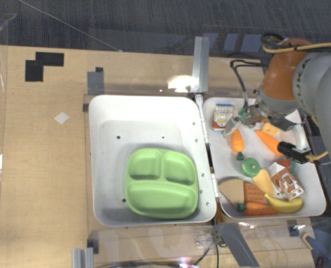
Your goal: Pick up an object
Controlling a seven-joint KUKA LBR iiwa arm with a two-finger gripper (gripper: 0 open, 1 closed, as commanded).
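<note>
The right bin [320, 202] holds several toy foods. A small orange carrot [238, 142] lies near its upper left, with a white printed carton [222, 116] beside it. My gripper [239, 121] is low in the back of this bin, just above the small carrot and right of the carton. The grey arm with its orange band [279, 77] comes in from the upper right. Nothing can be seen held in the gripper.
A green divided plate [161, 183] lies in the left bin [115, 121]. Also in the right bin are a second orange piece [268, 141], a green round lid [249, 166], a banana [284, 204], a snack packet [285, 184] and a brown cracker [253, 193].
</note>
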